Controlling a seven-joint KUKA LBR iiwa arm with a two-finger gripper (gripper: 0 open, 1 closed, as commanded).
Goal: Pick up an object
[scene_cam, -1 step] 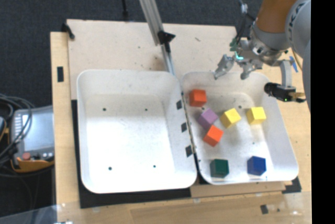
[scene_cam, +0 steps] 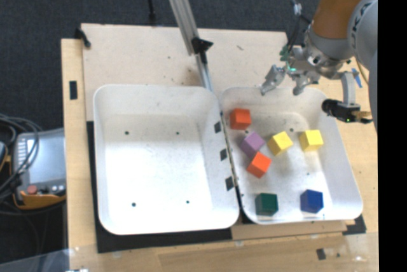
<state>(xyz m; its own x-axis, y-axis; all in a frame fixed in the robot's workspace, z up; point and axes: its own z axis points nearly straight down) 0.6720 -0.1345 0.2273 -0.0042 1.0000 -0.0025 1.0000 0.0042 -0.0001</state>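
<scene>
**End effector spread above right bin, nothing gripped**

Nearest the camera, at the lower edge of the frame: front lip of the desk (scene_cam: pixel 191 255), pale wood, carrying both bins. Left bin (scene_cam: pixel 102 137) sits centre-left, white, shallow, a few dark specks on its floor. Right bin (scene_cam: pixel 346 191) touches it along the shared middle edge, lower right of frame.

Contents of right bin, all cubes, all lying loose on the floor:
- green cube (scene_cam: pixel 266 203) bottom row, near the front wall
- blue cube (scene_cam: pixel 311 201) bottom row, right of green, apart from it
- orange cube (scene_cam: pixel 259 164) mid bin, touching or just beside the purple cube (scene_cam: pixel 252 142) above it
- yellow cube (scene_cam: pixel 279 142) just right of purple
- second yellow cube (scene_cam: pixel 311 139) further right, near the right wall
- red-orange cube (scene_cam: pixel 240 117) upper left corner of that bin, close to the divider

End effector (scene_cam: pixel 284 81) is at upper right of frame, over the far rim of the right bin, fingers spread apart, nothing between them. It's well clear of every cube; the nearest is the red-orange one, down and left of it. Arm (scene_cam: pixel 340 0) with orange band comes in from the upper right corner.

Slanted metal rail (scene_cam: pixel 181 7) runs from top centre down to the gap between the bins. Grey box with cables (scene_cam: pixel 38 166) at left edge, off the desk.
</scene>
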